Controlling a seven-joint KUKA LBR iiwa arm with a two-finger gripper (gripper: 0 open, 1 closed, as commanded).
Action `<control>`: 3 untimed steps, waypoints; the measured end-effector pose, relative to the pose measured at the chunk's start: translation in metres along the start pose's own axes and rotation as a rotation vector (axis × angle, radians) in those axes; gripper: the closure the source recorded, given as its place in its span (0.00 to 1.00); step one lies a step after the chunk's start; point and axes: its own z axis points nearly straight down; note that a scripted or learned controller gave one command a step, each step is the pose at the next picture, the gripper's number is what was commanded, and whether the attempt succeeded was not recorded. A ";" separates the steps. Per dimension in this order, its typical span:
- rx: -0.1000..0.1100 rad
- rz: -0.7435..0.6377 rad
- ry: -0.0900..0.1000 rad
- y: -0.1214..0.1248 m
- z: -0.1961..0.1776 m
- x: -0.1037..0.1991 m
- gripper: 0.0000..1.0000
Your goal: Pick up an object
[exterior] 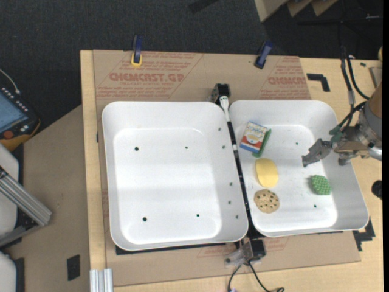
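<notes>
Seemingly mid-approach, the grey two-finger gripper point(311, 157), fingers' spread impossible to tell, hovers just above-left of the green knobbly ball point(320, 185) in the right white bin point(349, 190), needing descent next.

The brown protective sheet point(182, 72) covering the surface bears red print reading "CHEMCAST G.P", repeated in partial form near its right end. The small box point(254, 138) in the right bin point(349, 205) carries print too small to read.
</notes>
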 end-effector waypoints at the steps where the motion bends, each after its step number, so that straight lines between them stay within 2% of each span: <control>1: -0.003 -0.001 -0.001 0.001 -0.011 0.000 1.00; 2: 0.007 0.007 0.001 -0.024 0.084 -0.075 1.00; 3: -0.003 -0.012 0.003 0.027 0.082 0.031 1.00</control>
